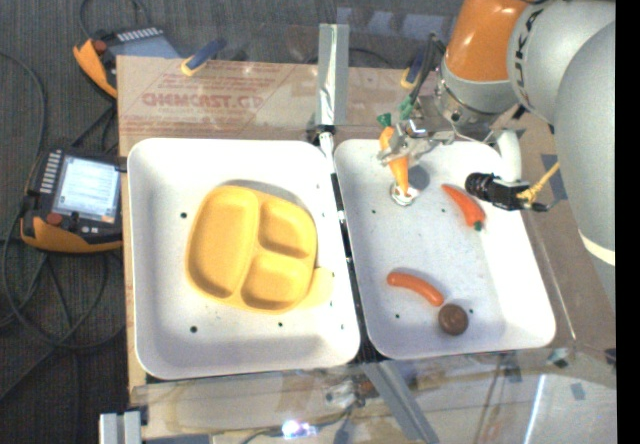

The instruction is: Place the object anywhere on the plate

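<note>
A yellow plate (255,247) with three compartments lies in the left bin (160,332). My gripper (404,150) is over the back left part of the right bin (510,302), near the divider. A small orange carrot (400,169) with a green top sits between its fingers, pointing downward, and the gripper is shut on it. I cannot tell whether the carrot's tip touches the bin floor. The plate is well to the left and nearer the front than the gripper.
In the right bin lie a red chili pepper (464,204), an orange-red sausage (415,285) and a brown ball (453,319). A raised rim (340,222) separates the two bins. A black connector with a yellow cable (492,188) hangs from the arm.
</note>
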Tool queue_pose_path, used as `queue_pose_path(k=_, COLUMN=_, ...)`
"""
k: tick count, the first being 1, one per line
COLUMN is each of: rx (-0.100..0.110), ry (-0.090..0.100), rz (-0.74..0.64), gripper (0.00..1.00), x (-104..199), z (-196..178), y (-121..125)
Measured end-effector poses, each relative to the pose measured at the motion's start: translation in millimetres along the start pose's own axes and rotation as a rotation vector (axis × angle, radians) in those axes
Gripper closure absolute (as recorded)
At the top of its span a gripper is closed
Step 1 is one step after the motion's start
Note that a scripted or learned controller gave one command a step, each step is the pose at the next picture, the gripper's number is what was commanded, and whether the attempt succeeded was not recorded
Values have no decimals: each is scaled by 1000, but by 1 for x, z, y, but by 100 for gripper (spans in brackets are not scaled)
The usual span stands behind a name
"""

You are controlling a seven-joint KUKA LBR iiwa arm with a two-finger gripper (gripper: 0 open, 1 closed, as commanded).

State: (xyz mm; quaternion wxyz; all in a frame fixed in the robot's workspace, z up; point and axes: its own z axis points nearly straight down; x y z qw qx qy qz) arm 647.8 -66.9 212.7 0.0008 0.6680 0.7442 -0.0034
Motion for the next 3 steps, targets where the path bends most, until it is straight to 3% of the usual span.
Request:
queue_pose_path(k=1, rx=1, ry=6, rz=8, gripper=100, x=88, z=30, y=-32)
queue_pose_path(k=2, rx=-6, ry=3, rz=29, gripper=100, x=188, z=97, y=-22)
queue_pose_path(k=3, rx=-5, ry=3, rz=32, gripper=0, x=187, z=97, y=-22)
